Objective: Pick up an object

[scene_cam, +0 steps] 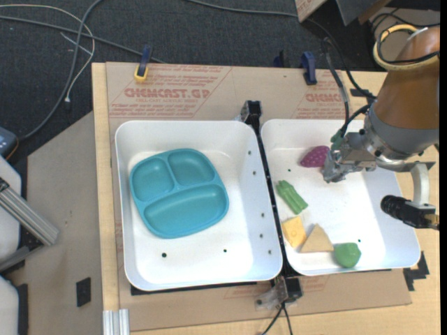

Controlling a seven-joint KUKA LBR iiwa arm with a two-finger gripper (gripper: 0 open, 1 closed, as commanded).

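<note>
Green ball (347,255) by tan wedge (318,241), green pickle (291,196), purple piece (315,156) beside hand (334,172), finger state unclear

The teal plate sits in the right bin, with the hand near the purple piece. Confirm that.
Not quite. The camera view shows the teal plate in the left bin. The hand is near the purple piece, as stated.

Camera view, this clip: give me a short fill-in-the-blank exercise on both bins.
1. The teal divided plastic plate lies in the ____ bin.
2. The gripper hovers beside the ____ grape-like toy.
3. The yellow cheese wedge toy lies nearest the bin's ____ wall.

Missing words: left; purple; left
</note>
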